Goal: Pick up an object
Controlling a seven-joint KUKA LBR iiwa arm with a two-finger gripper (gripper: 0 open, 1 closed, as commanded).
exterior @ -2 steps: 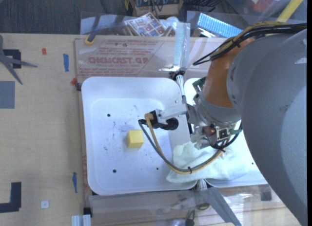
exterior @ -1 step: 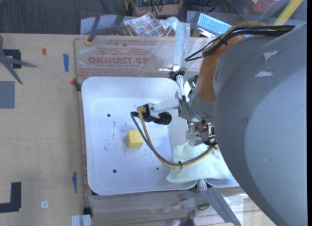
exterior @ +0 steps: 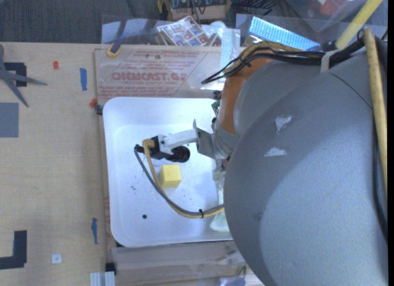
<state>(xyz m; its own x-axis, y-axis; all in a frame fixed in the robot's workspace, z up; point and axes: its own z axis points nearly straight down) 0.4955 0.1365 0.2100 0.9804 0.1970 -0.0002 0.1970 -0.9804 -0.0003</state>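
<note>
A small yellow cube [exterior: 171, 175] lies near the middle of the left white bin [exterior: 120, 155]. My gripper [exterior: 208, 145] hangs over the bin's right part, just right of and slightly behind the cube, and is mostly covered by the large grey arm [exterior: 308, 174]. Nothing shows between it and the cube. A pale greenish thing [exterior: 218, 222] peeks out at the bin's front right corner, half hidden under the arm.
A cardboard sheet with red print [exterior: 151, 72] lies behind the bin. The wooden bench top [exterior: 49, 174] stretches to the left, with a metal tool [exterior: 15, 81] at its far edge. Wooden boards [exterior: 172, 260] border the bin's front.
</note>
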